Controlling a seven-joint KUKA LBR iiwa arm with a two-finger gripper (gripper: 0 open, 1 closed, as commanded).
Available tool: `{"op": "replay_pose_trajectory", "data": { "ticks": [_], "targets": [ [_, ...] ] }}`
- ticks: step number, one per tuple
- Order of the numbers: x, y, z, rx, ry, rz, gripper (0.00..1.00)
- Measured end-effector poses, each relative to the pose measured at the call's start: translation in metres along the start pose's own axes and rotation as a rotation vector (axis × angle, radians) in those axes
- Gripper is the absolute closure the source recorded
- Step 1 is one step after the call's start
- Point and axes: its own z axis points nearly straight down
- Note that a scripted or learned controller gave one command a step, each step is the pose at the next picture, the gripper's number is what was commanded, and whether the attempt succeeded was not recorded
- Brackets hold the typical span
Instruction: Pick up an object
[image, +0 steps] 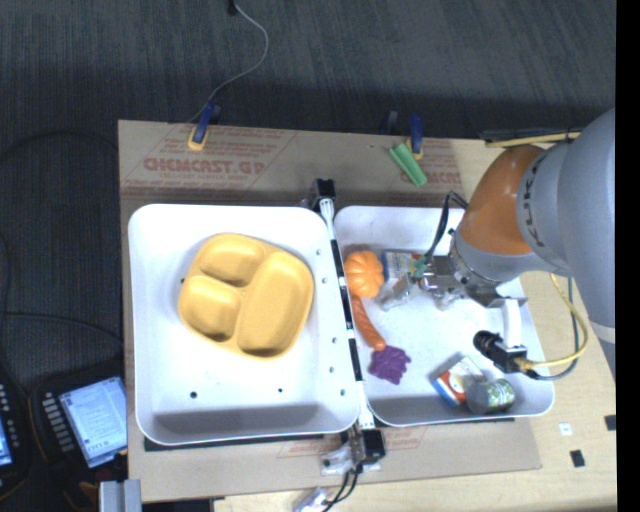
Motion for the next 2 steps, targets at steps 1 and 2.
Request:
{"op": "replay_pose_trajectory", "data": {
  "ticks": [1,2],
  "targets": [
    [0.025,-0.061,-0.001,-0.007,-0.002,0.002,0.00],
    [0.028,-0.030,0.000,0.002,0.000,0.001,0.00]
  ]
}}
